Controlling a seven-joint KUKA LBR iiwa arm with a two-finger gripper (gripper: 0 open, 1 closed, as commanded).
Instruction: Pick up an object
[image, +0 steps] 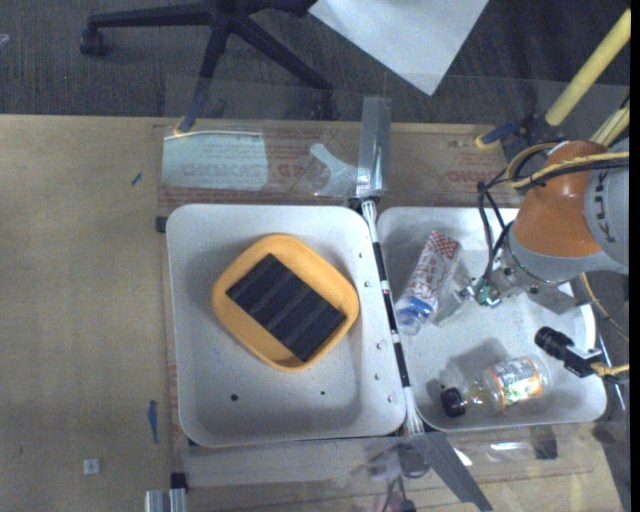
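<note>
I see my gripper (487, 292) low in the right bin (590, 400), beside the bottle (427, 280); its grip I cannot tell.

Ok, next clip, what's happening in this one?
A grey arm with an orange band reaches in from the right over the right white bin. Its end effector sits low in that bin, just right of a crumpled clear plastic bottle with a red-and-white label; a grasp cannot be confirmed. A second clear bottle with a black cap and an orange label lies near the bin's front. In the left white bin, a yellow-orange rounded tray with a dark ribbed insert sits untouched.
</note>
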